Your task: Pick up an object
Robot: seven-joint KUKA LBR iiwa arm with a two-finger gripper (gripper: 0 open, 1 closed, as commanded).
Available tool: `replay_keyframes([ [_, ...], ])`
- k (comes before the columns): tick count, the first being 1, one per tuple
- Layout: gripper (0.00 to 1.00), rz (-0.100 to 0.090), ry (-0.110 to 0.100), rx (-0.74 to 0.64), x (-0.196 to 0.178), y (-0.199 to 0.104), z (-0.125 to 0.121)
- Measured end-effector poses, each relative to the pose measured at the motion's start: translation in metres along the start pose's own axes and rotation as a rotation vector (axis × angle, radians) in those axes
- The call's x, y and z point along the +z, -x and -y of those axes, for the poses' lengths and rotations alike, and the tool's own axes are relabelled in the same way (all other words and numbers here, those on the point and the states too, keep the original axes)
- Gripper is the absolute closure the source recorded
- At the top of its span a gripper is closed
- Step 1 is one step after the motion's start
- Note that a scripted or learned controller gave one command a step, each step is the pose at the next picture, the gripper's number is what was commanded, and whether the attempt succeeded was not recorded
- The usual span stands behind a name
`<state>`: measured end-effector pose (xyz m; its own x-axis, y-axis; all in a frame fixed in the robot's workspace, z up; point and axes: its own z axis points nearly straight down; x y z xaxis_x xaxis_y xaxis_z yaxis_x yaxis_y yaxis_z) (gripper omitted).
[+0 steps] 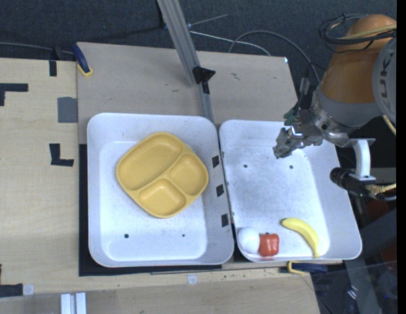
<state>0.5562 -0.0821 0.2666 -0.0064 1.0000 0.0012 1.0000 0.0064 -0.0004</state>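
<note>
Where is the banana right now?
The banana lies in the right bin, near its front right corner, just right of the red and white object and well below the gripper.

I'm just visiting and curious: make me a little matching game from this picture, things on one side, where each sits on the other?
Things:
1. yellow divided plastic plate
2. yellow banana
3. two-finger gripper
4. red and white round object

Places:
A. near edge of right bin, at its left corner
B. above right bin's far part
C. left bin
D. near edge of right bin, towards its right corner

Pairs: 1-C, 2-D, 3-B, 4-A
</note>
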Motion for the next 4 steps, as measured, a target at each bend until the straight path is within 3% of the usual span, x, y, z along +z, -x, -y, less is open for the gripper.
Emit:
replay_keyframes([
  [1,1.00,0.001,-0.002,0.001,0.017,-0.045,-0.016],
  [4,1.00,0.000,-0.001,0.000,0.024,-0.181,-0.050],
])
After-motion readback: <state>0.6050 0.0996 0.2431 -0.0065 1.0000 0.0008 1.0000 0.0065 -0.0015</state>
